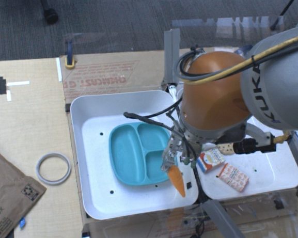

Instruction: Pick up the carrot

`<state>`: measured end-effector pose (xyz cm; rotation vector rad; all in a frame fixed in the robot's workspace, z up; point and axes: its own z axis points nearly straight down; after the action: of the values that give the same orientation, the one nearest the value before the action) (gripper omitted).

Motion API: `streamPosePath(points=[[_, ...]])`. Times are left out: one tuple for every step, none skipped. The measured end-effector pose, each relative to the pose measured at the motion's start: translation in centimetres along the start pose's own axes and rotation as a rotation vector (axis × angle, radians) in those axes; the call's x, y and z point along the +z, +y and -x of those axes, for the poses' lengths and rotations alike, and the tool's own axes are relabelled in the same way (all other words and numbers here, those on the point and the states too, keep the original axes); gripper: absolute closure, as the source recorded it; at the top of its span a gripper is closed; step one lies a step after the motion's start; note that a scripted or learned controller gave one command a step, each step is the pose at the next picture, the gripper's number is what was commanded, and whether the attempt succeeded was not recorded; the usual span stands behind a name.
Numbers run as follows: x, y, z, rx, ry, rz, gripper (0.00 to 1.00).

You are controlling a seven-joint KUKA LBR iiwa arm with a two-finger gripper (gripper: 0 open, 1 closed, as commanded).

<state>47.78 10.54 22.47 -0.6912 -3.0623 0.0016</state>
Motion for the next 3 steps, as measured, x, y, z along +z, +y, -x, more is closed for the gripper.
streamPosePath(points=[[-4.7,-3.8,4.7,-0.356,-0.005,0.002,1.0],[-5.6,-3.7,4.8,-0.351,-0.006,0.004,1.0],[-21.1,-1.5,0.8,-0.409,-0.005,0.002,1.0]])
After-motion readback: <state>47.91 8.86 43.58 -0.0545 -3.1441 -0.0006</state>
